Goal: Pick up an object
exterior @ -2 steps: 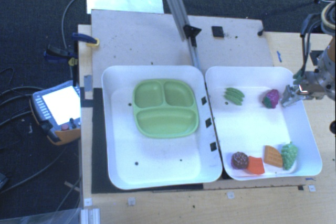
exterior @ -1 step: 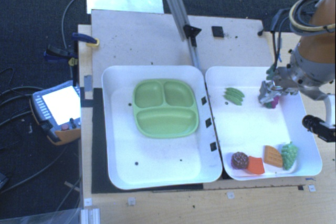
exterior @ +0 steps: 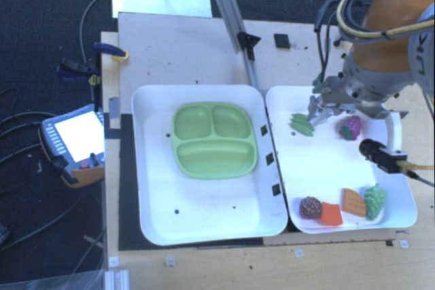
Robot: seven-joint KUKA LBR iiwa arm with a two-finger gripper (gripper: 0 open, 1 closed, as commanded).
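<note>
Six toy foods lay in the right bin. The gripper touched one green leafy toy; its grip was unclear.

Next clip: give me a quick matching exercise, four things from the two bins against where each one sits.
Things:
1. green divided plate
2. green leafy piece
3. pink berry
4. brown round piece

Places:
A. right bin, near edge, left of the orange piece
B. left bin
C. right bin, far end, beside the gripper
D. right bin, under the arm's wrist

Pairs: 1-B, 2-C, 3-D, 4-A
</note>
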